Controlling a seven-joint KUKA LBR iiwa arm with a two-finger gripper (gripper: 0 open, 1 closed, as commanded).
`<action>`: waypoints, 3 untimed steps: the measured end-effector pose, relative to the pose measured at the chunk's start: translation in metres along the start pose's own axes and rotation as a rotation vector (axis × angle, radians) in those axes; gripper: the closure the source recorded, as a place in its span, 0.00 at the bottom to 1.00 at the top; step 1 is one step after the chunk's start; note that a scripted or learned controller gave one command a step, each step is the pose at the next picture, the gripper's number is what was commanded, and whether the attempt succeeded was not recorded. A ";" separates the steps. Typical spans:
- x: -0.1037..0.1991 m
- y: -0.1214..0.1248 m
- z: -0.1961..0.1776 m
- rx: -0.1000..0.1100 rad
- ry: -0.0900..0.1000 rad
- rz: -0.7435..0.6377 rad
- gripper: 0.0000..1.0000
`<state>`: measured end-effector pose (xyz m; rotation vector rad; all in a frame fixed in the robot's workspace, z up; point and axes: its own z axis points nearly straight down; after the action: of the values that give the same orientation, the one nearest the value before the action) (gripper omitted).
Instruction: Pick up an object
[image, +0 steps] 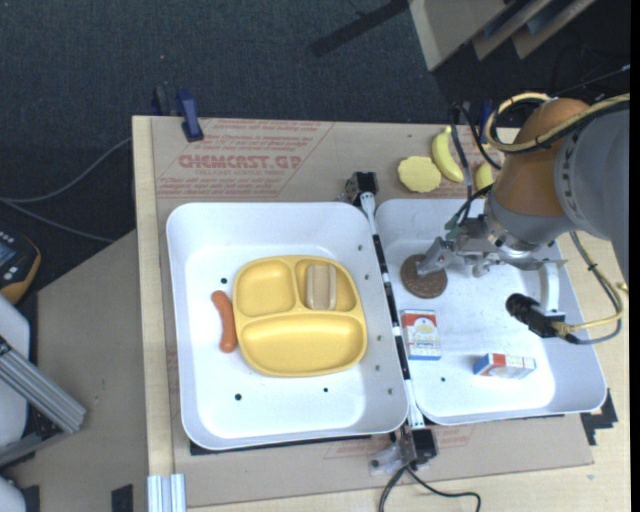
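My gripper (456, 264) hangs low over the upper part of the right bin (570, 395), open, with nothing between its fingers. Its left fingertip (428, 264) sits just at the upper edge of a brown round disc (424, 280) lying on the bin floor. A small white carton with a red and blue label (421, 335) lies below the disc near the divider. A small red, white and blue box (503, 366) lies further right, toward the front.
The left bin (200, 400) holds a yellow divided plate (297, 340) with a tan bun (320, 286) in one compartment and an orange sausage (225, 320) beside it. Yellow toy fruit (421, 173) lies on the bench behind the right bin. A black fitting with cables (530, 312) hangs off the wrist.
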<state>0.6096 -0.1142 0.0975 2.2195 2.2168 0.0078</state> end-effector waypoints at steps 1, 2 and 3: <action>0.014 0.009 0.011 0.002 -0.002 -0.003 0.00; 0.022 0.049 0.011 -0.001 -0.002 -0.004 0.00; 0.023 0.058 0.011 0.003 -0.001 -0.003 0.00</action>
<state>0.6680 -0.0915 0.0869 2.2171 2.2210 0.0042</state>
